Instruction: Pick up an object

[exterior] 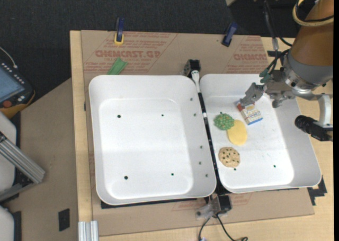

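A grey arm with an orange band reached from the right over the right-hand shallow white bin [296, 176]. Its two-finger gripper [250, 97] hung just above a small red, white and blue box [250, 114]; whether it gripped anything could not be told. Nearby lay a green lump [224, 122], a yellow oval [238, 132] and a cookie [229, 157]. A clean grasp would likely need the gripper centred over the box.

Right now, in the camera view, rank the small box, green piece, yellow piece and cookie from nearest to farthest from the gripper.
From the gripper:
1. Small box, just below it in the right bin.
2. Green piece, left of the box.
3. Yellow piece, below the box; nearly level with the green.
4. Cookie, nearest the bin's front.
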`<state>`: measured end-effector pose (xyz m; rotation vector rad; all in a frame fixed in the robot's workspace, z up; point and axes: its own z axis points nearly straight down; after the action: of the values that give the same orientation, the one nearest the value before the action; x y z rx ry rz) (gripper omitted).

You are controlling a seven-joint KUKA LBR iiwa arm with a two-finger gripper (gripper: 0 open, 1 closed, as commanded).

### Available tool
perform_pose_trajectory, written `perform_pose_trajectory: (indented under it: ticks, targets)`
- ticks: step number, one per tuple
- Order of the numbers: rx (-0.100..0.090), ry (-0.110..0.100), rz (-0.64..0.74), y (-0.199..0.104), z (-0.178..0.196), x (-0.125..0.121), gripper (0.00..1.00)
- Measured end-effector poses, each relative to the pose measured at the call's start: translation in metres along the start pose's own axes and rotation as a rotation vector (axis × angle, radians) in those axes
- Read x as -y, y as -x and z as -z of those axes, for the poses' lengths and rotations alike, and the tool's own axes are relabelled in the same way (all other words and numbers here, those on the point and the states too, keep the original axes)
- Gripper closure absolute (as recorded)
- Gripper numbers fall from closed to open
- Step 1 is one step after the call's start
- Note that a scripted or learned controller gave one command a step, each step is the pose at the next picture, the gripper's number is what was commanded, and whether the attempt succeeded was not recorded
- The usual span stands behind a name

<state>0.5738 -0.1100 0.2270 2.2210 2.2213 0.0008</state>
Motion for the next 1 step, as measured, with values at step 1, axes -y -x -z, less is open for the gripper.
perform_pose_trajectory:
  ticks: [1]
  targets:
    - [-0.003, -0.006, 0.005, -0.0635, -0.0447, -0.0002, 0.0]
